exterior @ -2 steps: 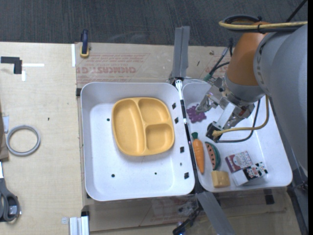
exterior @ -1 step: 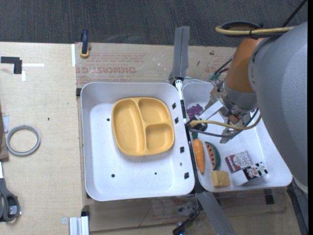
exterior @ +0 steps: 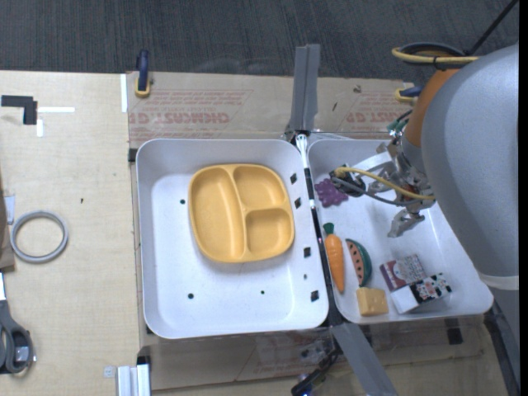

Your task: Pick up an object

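Note:
My gripper (exterior: 404, 219) hangs over the upper middle of the right bin (exterior: 371, 229), with the grey arm filling the view's right side. Nothing shows in its grasp. Purple grapes (exterior: 330, 193) lie to its left by the bin's left wall. Below them an orange carrot (exterior: 334, 258) lies beside a watermelon slice (exterior: 358, 261). A yellow cheese block (exterior: 372, 301) sits at the bin's front, and a small milk carton (exterior: 415, 281) lies to its right, below the gripper.
The left bin (exterior: 165, 254) holds a yellow divided plate (exterior: 242, 213). A grey ring (exterior: 37, 236) and scissors (exterior: 12, 346) lie on the wooden bench at the far left. A blue-handled clamp (exterior: 143, 73) sits behind the left bin.

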